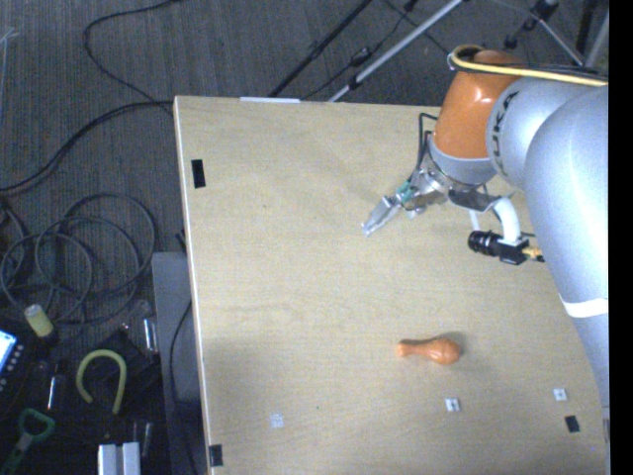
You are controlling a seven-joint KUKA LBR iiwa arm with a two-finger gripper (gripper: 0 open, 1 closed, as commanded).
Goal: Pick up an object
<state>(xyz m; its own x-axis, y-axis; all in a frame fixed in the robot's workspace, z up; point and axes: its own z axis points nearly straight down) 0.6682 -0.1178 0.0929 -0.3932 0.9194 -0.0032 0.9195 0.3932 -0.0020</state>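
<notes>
Over the pale wooden desk (297, 265) the grey arm (554, 166) reaches in from the right, its orange band (470, 107) sitting bright above the wrist. The gripper (376, 224) points down and to the left, hanging over the upper middle of the board — its fingers (386, 211) look drawn close together into one thin pale tip, and nothing sits between them. At this size a narrow gap cannot be ruled out, so whether they are fully closed I cannot tell for sure. A small black cylinder (497, 246) juts out just below the wrist, hung on a white loop.

And the thing to pick up — an orange object (431, 349), bulbous at its right end and tapering to a thin neck on the left — lies flat on the desk toward the lower right, well apart from the fingers and below them in the view. It touches nothing else.

On the board: a black mark (198, 173) near the upper left edge, small pale tags (452, 404) near the lower edge, more dark marks at the lower corners. Off the desk on the left, dark cables (79, 255) coil over grey carpet, with a green U-shaped piece (102, 374) lying lower down. Light stand legs (425, 23) cross the floor at the top.
</notes>
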